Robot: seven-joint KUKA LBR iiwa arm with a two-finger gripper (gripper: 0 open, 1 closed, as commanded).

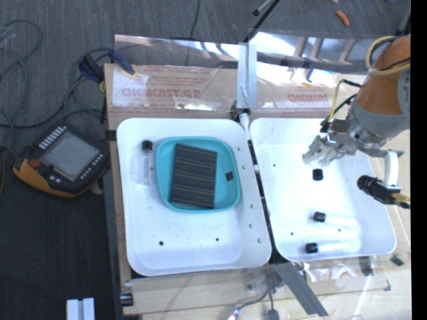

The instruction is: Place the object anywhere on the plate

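Right bin: nearest the camera, holds three clear vials with black caps.
Plate: teal, left of that bin, carries a dark ribbed block.
Gripper: above the right bin's far part; grip state cannot be told.
Progress: judged unfinished; vials remain off the plate.
Writing: faint mirrored lettering on the rear panel, unreadable.

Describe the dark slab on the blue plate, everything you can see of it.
The slab is a dark grey rectangle with lengthwise ridges, matte, perhaps rubber or foam. It lies flat near the middle of the teal plate, long side running up the view, tilted slightly. It touches only the plate, which sits in the left bin.
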